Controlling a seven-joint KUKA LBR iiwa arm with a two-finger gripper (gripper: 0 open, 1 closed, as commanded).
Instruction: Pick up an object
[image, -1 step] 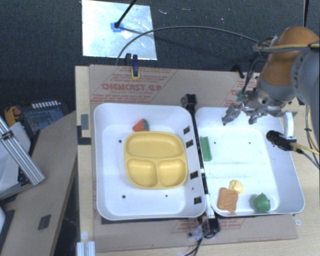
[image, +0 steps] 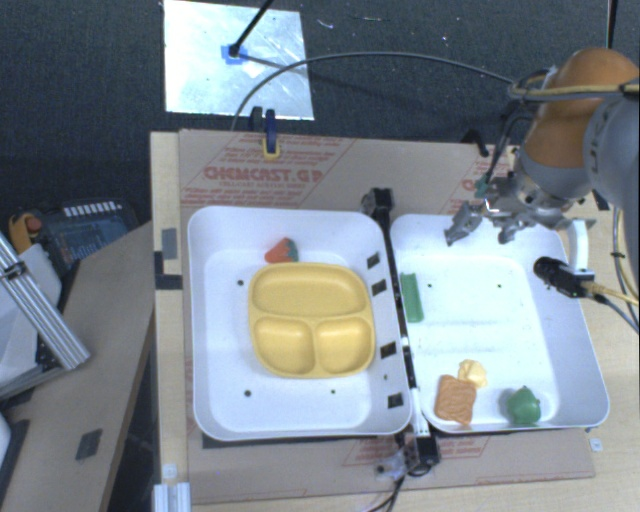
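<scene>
While hovering over the right bin (image: 560, 330) far edge, claw (image: 485, 232) spread wide, holding nothing; best lowered straight onto a loose piece: green stick (image: 410, 297) by the divider, or orange wafer (image: 455, 400), green lump (image: 522, 405) near the front

"CHEMCAST G3" in red on brown board (image: 300, 165)

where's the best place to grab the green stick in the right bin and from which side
Probably at the middle of the green stick, coming straight down from above. It lies flat along the right bin's left wall, long and narrow, so the fingers should close across its short width. The wall sits close on its left, leaving little room there, so a slight start from the open right side seems safer for the gripper.
</scene>
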